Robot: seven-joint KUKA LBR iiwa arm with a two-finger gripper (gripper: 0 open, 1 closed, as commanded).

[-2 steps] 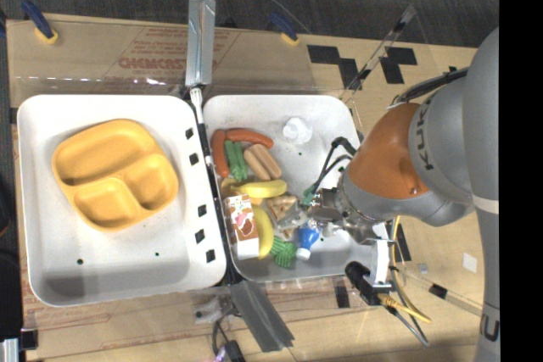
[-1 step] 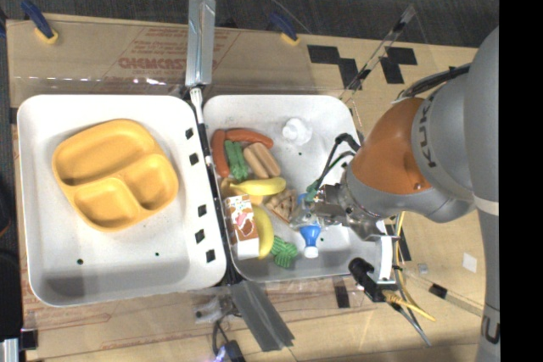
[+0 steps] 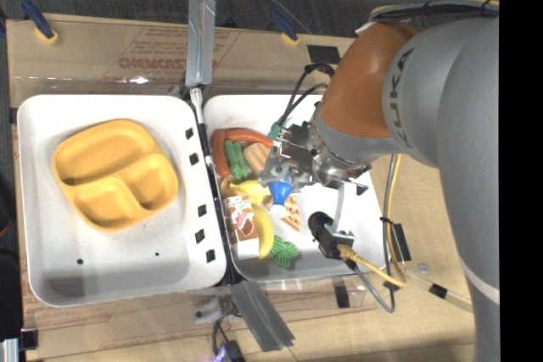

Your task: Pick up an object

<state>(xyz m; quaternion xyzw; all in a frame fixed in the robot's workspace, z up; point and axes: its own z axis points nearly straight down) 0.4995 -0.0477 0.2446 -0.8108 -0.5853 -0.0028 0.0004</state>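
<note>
The right bin (image 3: 366,226) holds a heap of toy food against its left wall: a red sausage (image 3: 240,135), a green piece (image 3: 234,159), a yellow banana (image 3: 265,226), a printed carton (image 3: 241,220), a green ridged piece (image 3: 285,253) and a blue piece (image 3: 279,193). My gripper (image 3: 284,167) reaches down from the right into this heap, just above the blue piece. The wrist and its metal hardware hide the fingertips.
The left bin (image 3: 51,263) holds a yellow divided tray (image 3: 114,172). A metal divider with black clips (image 3: 200,182) runs between the bins. The grey and orange arm (image 3: 399,89) covers the right bin's far right part. A black cable connector (image 3: 327,235) hangs over the right bin's near side.
</note>
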